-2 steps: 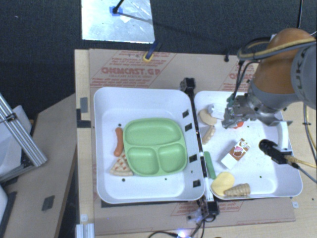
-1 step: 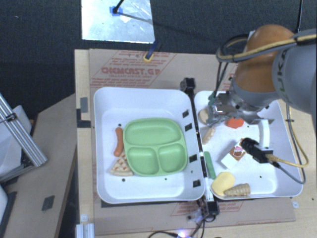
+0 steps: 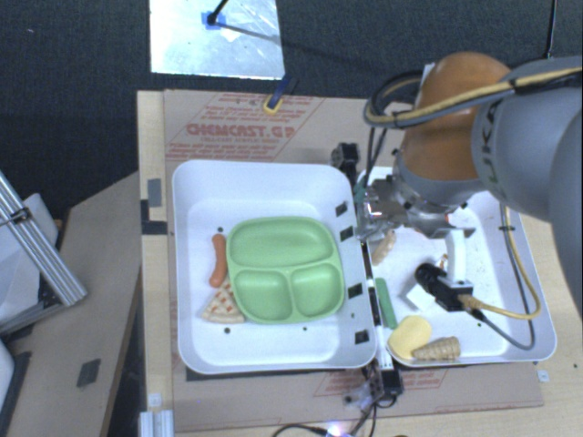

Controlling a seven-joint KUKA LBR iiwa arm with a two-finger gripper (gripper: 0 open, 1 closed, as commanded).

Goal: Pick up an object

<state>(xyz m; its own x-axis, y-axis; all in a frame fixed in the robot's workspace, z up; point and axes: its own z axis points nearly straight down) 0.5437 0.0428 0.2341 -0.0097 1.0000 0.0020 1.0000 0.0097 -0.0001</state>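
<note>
My gripper [image 3: 375,228] hangs over the left edge of the right bin [image 3: 519,271], under the grey wrist and its orange band. A small tan piece [image 3: 383,245] shows just below it; whether it is between the fingers is hidden. Lower in the same bin lie a green stick [image 3: 385,302], a yellow rounded piece [image 3: 409,335] and a tan cone [image 3: 438,348].
The left bin [image 3: 200,198] holds a green divided plate [image 3: 284,269], a red sausage [image 3: 219,259] and a tan waffle wedge [image 3: 222,307]. Both bins rest on a cardboard sheet [image 3: 241,126]. The arm covers much of the right bin.
</note>
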